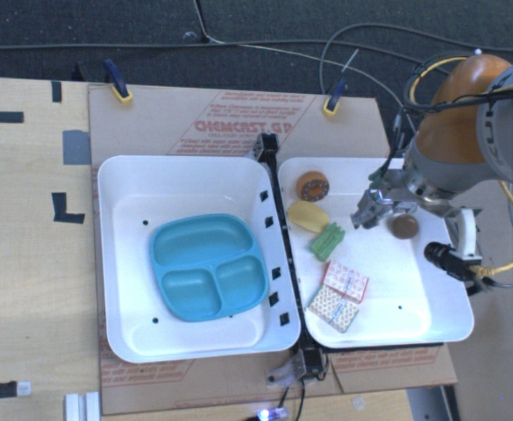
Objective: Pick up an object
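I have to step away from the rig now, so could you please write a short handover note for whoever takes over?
Gripper: over the right bin, near its upper middle, beside a small brown object; nothing is visible between its fingers.
Things in the right bin: brown round piece, yellow piece, green ridged piece, two patterned packets.
Left bin: a blue divided plate.
Done: nothing picked up.
Left: grasp and lift one object.
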`<state>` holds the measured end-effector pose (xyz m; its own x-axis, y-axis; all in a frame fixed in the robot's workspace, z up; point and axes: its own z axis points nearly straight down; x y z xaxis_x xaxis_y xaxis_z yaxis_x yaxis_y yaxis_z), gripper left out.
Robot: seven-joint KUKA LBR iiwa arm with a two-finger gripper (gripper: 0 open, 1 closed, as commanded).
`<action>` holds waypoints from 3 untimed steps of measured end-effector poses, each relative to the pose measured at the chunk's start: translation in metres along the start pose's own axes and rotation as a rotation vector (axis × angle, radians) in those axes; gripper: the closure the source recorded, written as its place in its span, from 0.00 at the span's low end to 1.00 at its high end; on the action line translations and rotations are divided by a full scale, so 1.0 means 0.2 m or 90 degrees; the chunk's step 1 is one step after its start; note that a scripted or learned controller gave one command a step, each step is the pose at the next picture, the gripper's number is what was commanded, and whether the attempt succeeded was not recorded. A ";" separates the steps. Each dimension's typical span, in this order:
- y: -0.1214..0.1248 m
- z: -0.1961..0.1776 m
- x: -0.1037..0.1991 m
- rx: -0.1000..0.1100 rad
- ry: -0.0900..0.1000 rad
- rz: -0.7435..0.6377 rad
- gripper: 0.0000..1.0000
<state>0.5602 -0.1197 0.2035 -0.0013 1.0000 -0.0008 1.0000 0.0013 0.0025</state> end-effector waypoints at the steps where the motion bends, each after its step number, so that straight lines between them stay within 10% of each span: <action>1: 0.03 -0.29 -0.04 -0.002 -0.001 0.000 1.00; 3: 0.11 -0.41 0.26 0.003 0.001 -0.003 1.00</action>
<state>0.5817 -0.0676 0.2855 -0.0067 1.0000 0.0009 1.0000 0.0067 -0.0019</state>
